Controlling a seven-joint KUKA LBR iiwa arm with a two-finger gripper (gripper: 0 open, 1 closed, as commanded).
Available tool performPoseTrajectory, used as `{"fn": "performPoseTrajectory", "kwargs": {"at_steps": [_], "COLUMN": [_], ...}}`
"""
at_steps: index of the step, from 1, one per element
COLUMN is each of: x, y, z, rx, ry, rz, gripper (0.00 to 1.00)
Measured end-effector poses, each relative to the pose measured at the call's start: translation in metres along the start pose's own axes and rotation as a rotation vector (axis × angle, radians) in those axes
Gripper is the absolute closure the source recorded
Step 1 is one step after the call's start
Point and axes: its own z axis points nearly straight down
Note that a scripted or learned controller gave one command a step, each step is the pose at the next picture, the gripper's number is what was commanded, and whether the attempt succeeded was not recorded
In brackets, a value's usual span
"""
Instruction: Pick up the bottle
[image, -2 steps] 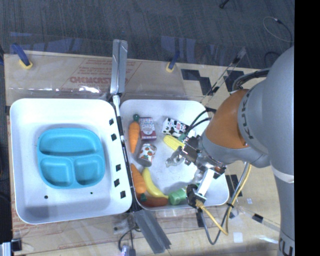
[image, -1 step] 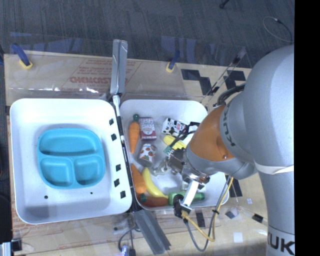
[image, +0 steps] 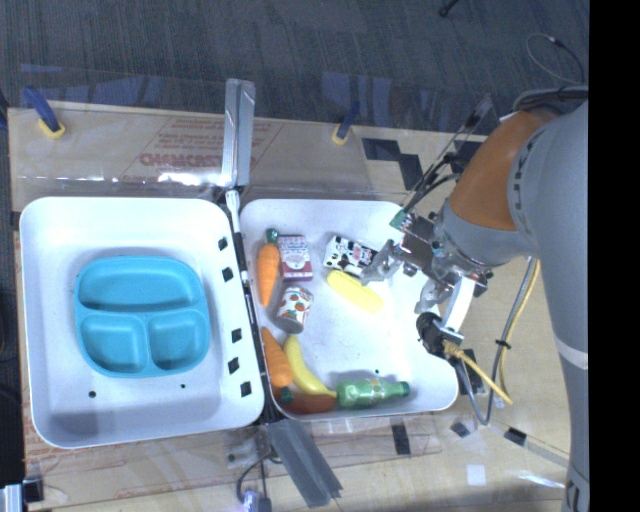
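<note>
Along the near wall of the right-hand white bin (image: 330, 215), the green bottle (image: 372, 392) lies on its side, smooth and glossy, its cap pointing right, beside a curved yellow banana (image: 303, 368) and a tapered orange carrot (image: 278, 360). Over the same bin's right part, well apart from the bottle, hangs the metal gripper (image: 392, 262), close to a rounded yellow lemon-like piece (image: 355, 291) and a black-and-white patterned carton (image: 349, 254); whether it is spread or pressed together cannot be told
</note>
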Motion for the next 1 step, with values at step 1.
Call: {"fn": "performPoseTrajectory", "kwargs": {"at_steps": [1], "x": [-0.0081], "y": [-0.0552], "z": [0.1082], "rx": [0.004], "ry": [0.0], "rz": [-0.292], "gripper": [0.0]}}
